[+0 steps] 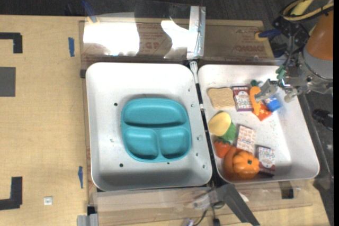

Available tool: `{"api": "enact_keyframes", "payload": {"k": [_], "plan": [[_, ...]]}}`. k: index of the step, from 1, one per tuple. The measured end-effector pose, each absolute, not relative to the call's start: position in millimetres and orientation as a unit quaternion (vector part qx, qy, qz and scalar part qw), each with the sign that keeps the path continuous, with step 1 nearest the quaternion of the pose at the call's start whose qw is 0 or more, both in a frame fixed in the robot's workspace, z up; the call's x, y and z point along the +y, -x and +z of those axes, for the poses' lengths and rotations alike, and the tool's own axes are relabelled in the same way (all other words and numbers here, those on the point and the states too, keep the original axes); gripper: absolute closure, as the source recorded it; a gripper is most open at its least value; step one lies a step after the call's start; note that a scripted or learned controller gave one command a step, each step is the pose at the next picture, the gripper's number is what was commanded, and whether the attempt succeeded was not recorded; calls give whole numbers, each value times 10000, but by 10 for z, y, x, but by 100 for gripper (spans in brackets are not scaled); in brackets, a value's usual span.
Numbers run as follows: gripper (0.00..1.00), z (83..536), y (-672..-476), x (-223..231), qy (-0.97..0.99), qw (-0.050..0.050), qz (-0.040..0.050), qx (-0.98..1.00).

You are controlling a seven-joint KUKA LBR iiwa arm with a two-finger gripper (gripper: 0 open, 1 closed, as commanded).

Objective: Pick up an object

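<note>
Toys crowd the right bin [304, 137]: a carrot [258, 103] and blue block [273, 104] by its far right side, bread [221, 97], a lemon [220, 123], a pumpkin [243, 164]. Just above the carrot hangs the hand [276, 90]; its grip I cannot tell. Left bin [100, 114] holds a teal tray [156, 128].
</note>
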State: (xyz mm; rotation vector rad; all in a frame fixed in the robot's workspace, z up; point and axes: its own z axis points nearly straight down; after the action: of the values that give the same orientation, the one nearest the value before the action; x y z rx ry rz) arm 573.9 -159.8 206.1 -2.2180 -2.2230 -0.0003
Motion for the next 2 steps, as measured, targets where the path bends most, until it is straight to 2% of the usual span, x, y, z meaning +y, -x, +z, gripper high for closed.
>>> {"api": "enact_keyframes", "payload": {"k": [1,2], "plan": [[0,880,-5586,-1567,7218,-29,-24,-6921],[0,867,-6113,-1104,7514,-15,-20,-6598]]}}
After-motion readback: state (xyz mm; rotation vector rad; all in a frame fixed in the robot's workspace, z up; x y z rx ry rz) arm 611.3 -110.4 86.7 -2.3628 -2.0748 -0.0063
